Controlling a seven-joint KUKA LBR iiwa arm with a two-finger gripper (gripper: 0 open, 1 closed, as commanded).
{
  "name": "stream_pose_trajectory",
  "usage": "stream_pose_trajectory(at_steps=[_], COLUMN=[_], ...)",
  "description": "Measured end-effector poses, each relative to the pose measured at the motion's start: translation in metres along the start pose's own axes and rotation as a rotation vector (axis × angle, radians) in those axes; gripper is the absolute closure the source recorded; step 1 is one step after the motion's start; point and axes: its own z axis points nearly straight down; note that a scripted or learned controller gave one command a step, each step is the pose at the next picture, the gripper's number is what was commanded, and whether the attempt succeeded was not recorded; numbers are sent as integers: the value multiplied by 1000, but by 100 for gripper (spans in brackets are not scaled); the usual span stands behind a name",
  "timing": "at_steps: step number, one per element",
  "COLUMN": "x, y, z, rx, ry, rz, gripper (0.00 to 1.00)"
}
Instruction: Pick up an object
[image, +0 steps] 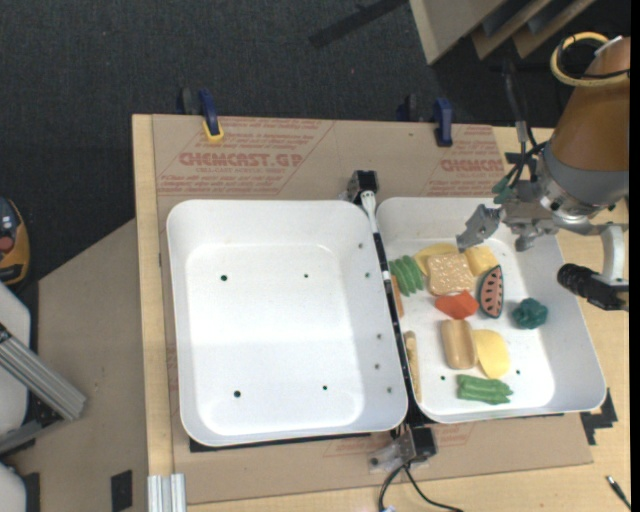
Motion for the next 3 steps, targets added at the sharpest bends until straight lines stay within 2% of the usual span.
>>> stream_pose_trajectory(at_steps=[1,2,3], x=[32,29,21], y=[56,57,74], z=[125,106,134], rx=[6,-4,0], ry=[2,-1,-1], rz=[-4,0,-1], gripper=[0,100,100])
